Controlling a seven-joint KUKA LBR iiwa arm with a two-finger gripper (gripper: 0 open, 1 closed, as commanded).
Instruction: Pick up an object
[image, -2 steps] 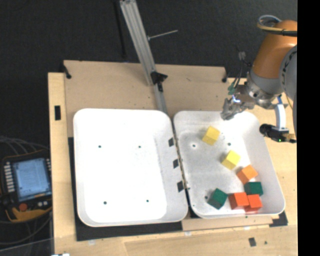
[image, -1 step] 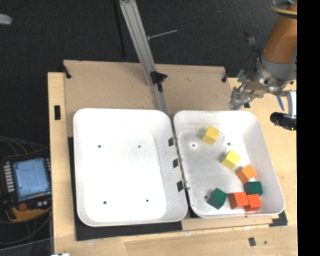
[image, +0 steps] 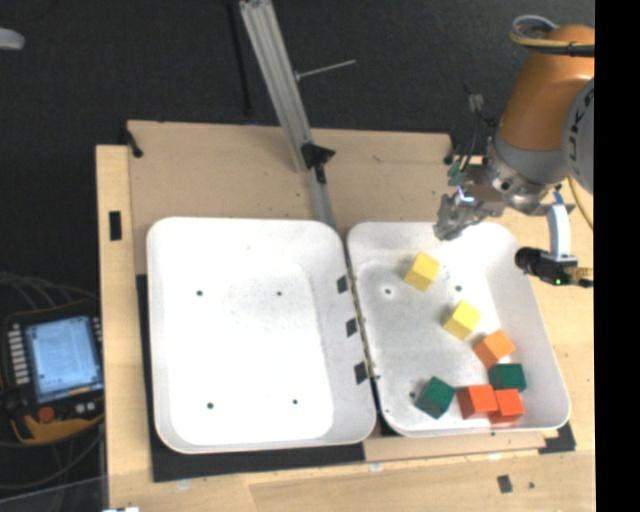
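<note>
Two shallow white plastic bins sit side by side; your left bin (image: 245, 330) offers open floor. In the right bin (image: 395, 405) you have seven blocks: two yellow, three orange, two green. The nearest yellow cube (image: 422, 271) lies just below-left of the grey two-finger gripper (image: 452, 222), untouched; nothing sits in its grasp.
</note>
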